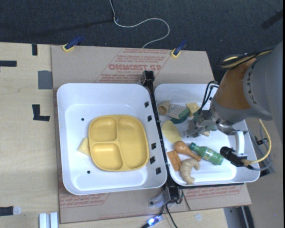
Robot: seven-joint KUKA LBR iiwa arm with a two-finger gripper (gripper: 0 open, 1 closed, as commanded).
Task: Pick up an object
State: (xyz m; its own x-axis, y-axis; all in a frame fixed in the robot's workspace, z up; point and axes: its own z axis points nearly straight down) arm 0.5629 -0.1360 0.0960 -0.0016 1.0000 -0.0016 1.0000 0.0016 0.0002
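Over the right bin (249,177), the gripper (198,127) hangs low among the clutter; whether its fingers are spread or pressed together cannot be told. Just at its 5 o'clock lies a green bottle (207,154), with a wooden spoon (184,148) at 7 o'clock and a croissant (188,168) beyond. At 9 o'clock, the left bin (66,99) holds a yellow divided tray (118,142)
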